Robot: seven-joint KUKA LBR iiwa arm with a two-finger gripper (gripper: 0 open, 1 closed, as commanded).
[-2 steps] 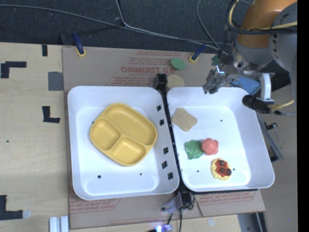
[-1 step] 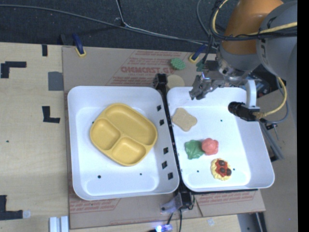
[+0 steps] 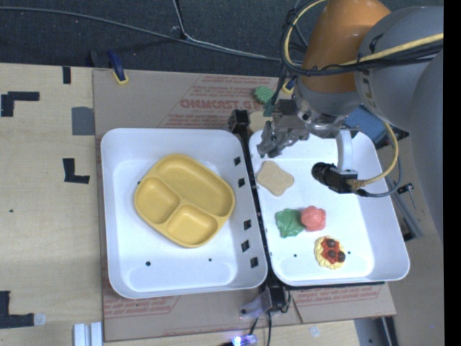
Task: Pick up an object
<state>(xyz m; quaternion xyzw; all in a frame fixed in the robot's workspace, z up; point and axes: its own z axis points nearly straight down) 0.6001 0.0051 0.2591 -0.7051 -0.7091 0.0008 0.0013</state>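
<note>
Dark carpet-like floor behind a wooden tabletop (image 3: 43,193) with black tape marks; brown cardboard sheet (image 3: 209,99) under two white bins; left bin (image 3: 115,265) carries a yellow divided tray (image 3: 184,200) near its middle; right bin (image 3: 389,258) carries a tan bread-like slice (image 3: 274,178) by its inner edge, a green piece (image 3: 289,223) touching a red piece (image 3: 313,218) mid-bin, a yellow pizza-like toy (image 3: 330,252) toward the near edge; a green item (image 3: 263,93) sits on the cardboard past the bin's far edge; gripper (image 3: 272,144) hangs at the right bin's far inner corner, just above the tan slice; jaws look empty, cannot tell if open or closed from this angle. Risks, as a judgement: slice lies flat and close to the wall, so jaws could scrape the wall or slide off its thin edge; green and red touch, so a grab there might take both or push one away. Writing: red print on the cardboard, roughly "CHEMCAST", partly covered; the rest is unreadable.
</note>
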